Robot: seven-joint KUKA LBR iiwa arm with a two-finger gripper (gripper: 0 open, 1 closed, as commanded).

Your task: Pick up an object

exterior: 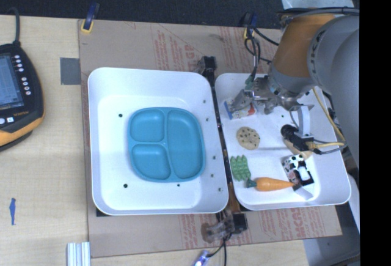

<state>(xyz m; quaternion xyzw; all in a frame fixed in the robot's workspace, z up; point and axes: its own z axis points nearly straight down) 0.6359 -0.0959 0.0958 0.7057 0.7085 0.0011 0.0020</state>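
My gripper (242, 103) hangs low over the back left corner of the right bin (333, 194), with the grey arm and its orange band behind it to the right. A small blue and red item (234, 111) lies right under the gripper; whether it is gripped I cannot tell. In the same bin a brown speckled cookie (248, 137) lies just in front of the gripper. A knobbly green piece (239, 167) sits by the left wall. An orange carrot (273, 184) lies near the front, and a black and white object (298, 170) rests to its right.
The left bin (104, 191) holds a blue divided plate (165, 143) at its middle. A handheld pendant (15, 93) with a screen lies on the bench at the far left. Clamps (208, 64) join the bins at the back and the front.
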